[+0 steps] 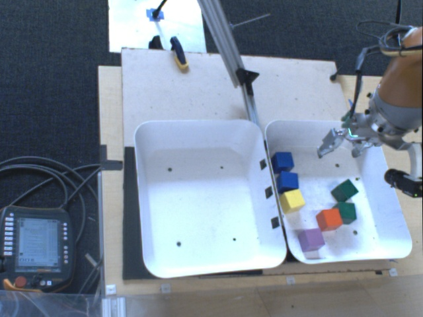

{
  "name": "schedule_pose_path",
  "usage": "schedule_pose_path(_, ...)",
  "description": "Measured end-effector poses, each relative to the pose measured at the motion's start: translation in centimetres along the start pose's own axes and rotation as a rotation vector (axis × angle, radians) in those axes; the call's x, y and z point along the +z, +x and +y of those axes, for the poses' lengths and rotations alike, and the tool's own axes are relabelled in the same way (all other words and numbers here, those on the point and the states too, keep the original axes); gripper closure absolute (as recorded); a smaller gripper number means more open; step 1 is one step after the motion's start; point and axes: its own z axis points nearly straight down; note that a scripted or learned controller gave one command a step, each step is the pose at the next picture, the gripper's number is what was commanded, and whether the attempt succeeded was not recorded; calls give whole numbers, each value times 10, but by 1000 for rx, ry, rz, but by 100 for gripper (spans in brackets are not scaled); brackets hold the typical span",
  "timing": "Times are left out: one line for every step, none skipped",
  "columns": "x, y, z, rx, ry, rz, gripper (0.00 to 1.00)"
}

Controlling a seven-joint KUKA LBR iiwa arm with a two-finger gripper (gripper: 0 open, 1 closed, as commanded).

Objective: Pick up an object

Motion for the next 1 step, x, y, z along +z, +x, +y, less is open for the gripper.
schedule_pose_path(-2, 0, 1, 0, -4, -1, 0)
